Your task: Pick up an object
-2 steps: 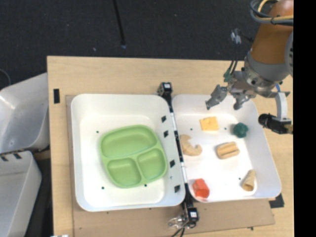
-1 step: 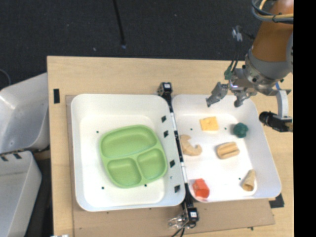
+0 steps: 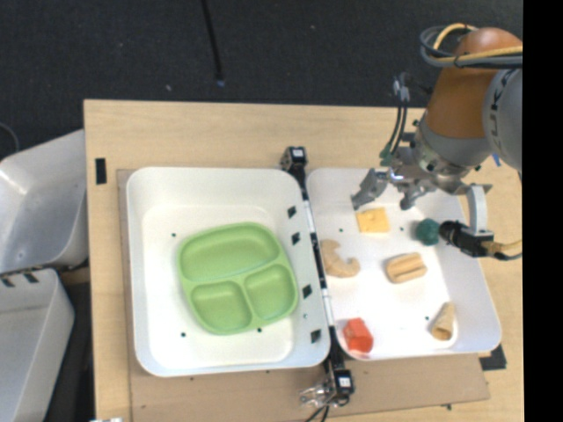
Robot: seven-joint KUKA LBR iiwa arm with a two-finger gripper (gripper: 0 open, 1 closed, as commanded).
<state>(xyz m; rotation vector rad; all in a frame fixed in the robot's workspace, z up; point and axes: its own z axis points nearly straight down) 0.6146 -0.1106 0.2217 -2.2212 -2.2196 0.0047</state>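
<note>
The gripper (image 3: pixel 387 192) of a grey KUKA arm (image 3: pixel 466 104) hangs over the far part of the right-hand white bin (image 3: pixel 471 323), its two fingers spread apart with nothing between them. One finger (image 3: pixel 365 193) points toward the divider between the bins; the other sits nearer the wrist. Just beside and below the fingertips lies a yellow cheese-like wedge (image 3: pixel 373 221), flat on the bin floor and apart from the fingers.

To the right of the wedge rests a small dark green ball (image 3: pixel 427 230), close to a black cable fitting (image 3: pixel 466 237) at the bin's right side. Nearer the camera, a tan bread roll (image 3: pixel 405 267) lies in the middle of the bin, with a curved beige croissant-shaped piece (image 3: pixel 338 260) to its left, close to the divider. A red block (image 3: pixel 357 336) sits at the bin's near left corner, and a tan cone-shaped piece (image 3: pixel 442 322) lies at the near right.

The left-hand white bin (image 3: pixel 149 323) holds a green three-compartment tray (image 3: pixel 237 276), turned slightly askew. Both bins stand side by side on a pale wooden bench (image 3: pixel 193 130), with an orange band visible on the arm above the wrist.
</note>
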